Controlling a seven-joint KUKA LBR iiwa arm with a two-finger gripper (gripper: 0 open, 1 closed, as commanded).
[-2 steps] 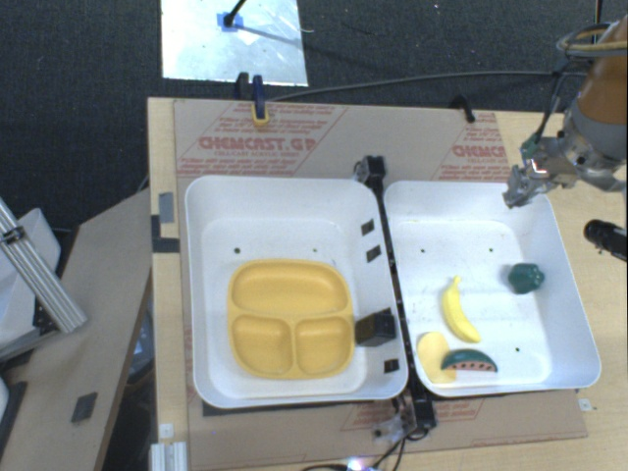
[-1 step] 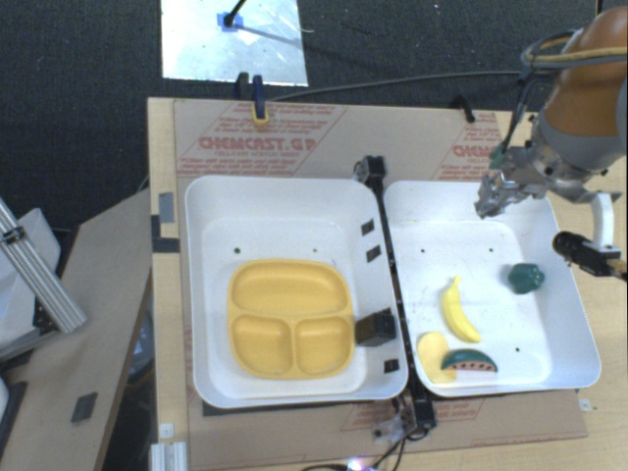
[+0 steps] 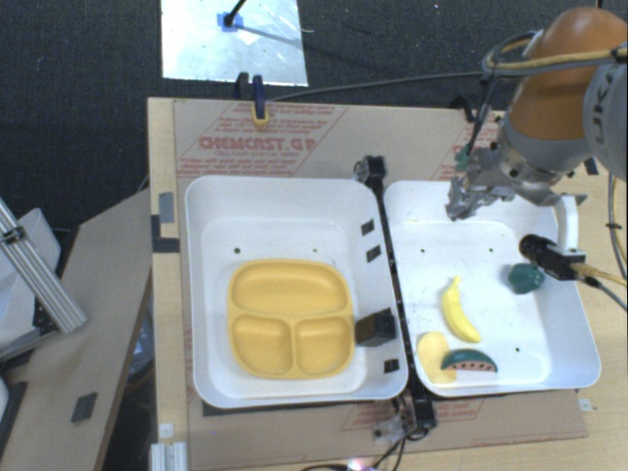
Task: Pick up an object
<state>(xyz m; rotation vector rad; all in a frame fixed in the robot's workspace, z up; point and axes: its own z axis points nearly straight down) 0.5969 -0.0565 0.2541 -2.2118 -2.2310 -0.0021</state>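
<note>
1. Camera view, writing: red print on the brown board (image 3: 294, 130) under the bins reads "CHEMCAST GP"; smaller lines around it are too small to read. Grey letters "UK" show on the arm (image 3: 574, 77) at the frame's right edge.
2. Left bin (image 3: 211, 263): holds a yellow sectioned tray (image 3: 290, 318), lying flat, centre to lower part.
3. Right bin (image 3: 549, 361): a yellow banana (image 3: 458, 309) lies near the middle; below it, at the lower left corner, a pale yellow round piece (image 3: 431, 346) touches a watermelon slice (image 3: 469, 364). A dark green object (image 3: 526, 279) sits at the right side.
4. Gripper (image 3: 463, 204): over the upper part of the right bin, well apart from all objects. Nothing seen in it; opening cannot be told.
5. Surroundings: dark carpet-like floor (image 3: 78, 77), a shiny sheet (image 3: 234, 27) at upper left, a blue-and-yellow clamp (image 3: 259, 101) on the board's top edge.
</note>
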